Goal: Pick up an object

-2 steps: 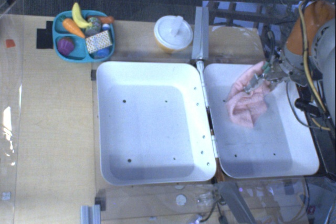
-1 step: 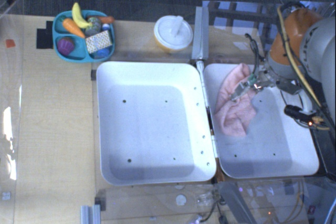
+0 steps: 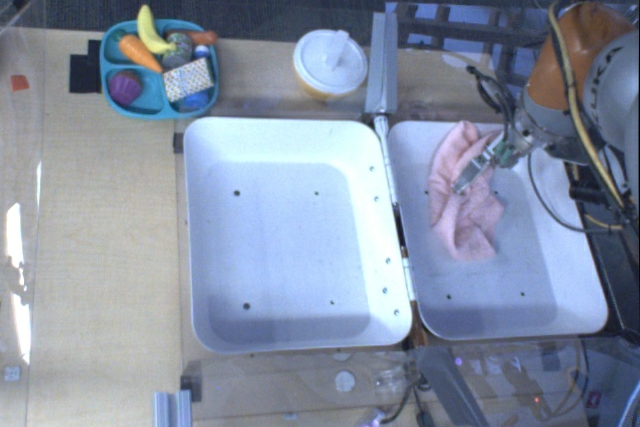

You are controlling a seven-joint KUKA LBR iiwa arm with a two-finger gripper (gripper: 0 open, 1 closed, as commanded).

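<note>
A crumpled pink cloth (image 3: pixel 462 207) lies in the right white bin (image 3: pixel 560 305), toward its upper left part. My gripper (image 3: pixel 470 181) reaches in from the right and is down on the cloth's upper middle, its metal fingers (image 3: pixel 480 171) pointing left and down into the folds. The grey arm with its orange band (image 3: pixel 565 55) stands over the bin's upper right corner.
The left white bin (image 3: pixel 285 315) sits beside the right one, a metal divider between them. Behind the bins stand a blue tray of toy food (image 3: pixel 158 65) and a white lidded cup (image 3: pixel 330 63). Cables hang along the right side.
</note>
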